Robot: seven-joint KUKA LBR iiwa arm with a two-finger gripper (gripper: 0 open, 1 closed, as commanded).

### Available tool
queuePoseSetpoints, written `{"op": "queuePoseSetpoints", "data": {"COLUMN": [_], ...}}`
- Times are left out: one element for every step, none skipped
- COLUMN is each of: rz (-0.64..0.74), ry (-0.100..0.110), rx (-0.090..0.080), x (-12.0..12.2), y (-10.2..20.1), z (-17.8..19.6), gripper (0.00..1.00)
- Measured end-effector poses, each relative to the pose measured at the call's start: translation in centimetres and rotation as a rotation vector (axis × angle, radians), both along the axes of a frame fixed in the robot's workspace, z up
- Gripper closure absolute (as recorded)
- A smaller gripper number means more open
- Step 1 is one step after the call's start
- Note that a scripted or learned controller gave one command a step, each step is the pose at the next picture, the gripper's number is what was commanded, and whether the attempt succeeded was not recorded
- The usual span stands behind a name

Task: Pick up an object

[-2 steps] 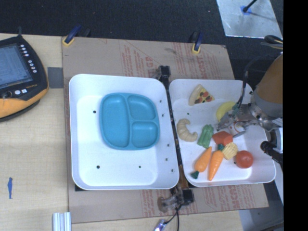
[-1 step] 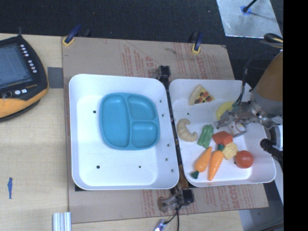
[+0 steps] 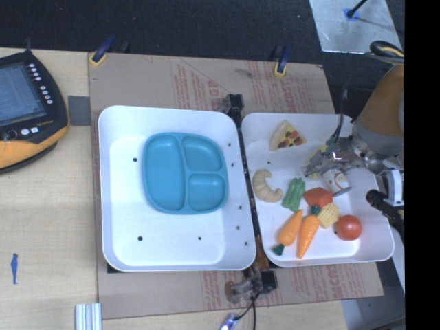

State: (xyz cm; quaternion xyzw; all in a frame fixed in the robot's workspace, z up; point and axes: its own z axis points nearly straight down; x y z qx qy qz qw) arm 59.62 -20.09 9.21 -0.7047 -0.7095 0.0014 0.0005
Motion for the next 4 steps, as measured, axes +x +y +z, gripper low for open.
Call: {"op": "queuePoseSetpoints", "data": {"rz": [-0.002,0.001,-0.002,-0.001], "ry": [0.0,0.001,-0.001,-0.001], "rx": [0.002,0.002,0.002,0.002], "x": [2.5,2.5,-4.6,-8.7], "y": [0.7,0.7,5.3,10.3], "z": [0.0,1.0,12.3,18.3], "gripper": [0.0,1.0,1.0,1.0]}}
